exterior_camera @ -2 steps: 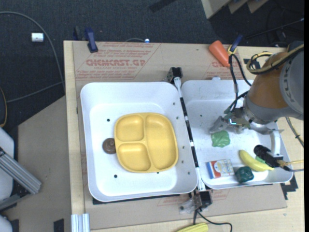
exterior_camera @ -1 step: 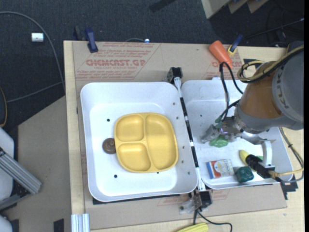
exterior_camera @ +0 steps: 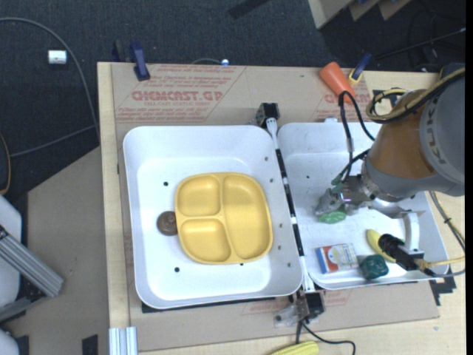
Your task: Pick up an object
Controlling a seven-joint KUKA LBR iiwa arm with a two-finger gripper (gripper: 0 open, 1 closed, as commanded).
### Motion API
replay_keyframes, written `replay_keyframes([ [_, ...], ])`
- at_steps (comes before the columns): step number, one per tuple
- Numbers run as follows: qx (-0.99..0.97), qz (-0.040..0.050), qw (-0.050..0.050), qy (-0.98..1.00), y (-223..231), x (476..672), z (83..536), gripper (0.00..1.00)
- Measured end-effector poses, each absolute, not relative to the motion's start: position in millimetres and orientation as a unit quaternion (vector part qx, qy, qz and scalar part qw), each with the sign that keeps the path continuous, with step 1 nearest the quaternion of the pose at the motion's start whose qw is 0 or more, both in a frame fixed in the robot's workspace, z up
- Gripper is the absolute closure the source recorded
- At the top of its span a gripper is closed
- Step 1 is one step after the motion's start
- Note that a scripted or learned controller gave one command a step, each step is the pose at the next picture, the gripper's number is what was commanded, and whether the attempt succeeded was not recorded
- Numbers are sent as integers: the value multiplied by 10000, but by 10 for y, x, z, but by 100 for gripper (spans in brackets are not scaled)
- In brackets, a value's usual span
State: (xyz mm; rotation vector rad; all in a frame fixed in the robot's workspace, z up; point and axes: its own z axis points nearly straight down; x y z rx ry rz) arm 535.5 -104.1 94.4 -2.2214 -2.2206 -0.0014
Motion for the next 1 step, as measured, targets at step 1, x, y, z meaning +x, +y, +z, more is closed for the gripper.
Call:
replay_keyframes([
  [1,-7064,-8,-3,-7078,-423,5602,1851,100],
])
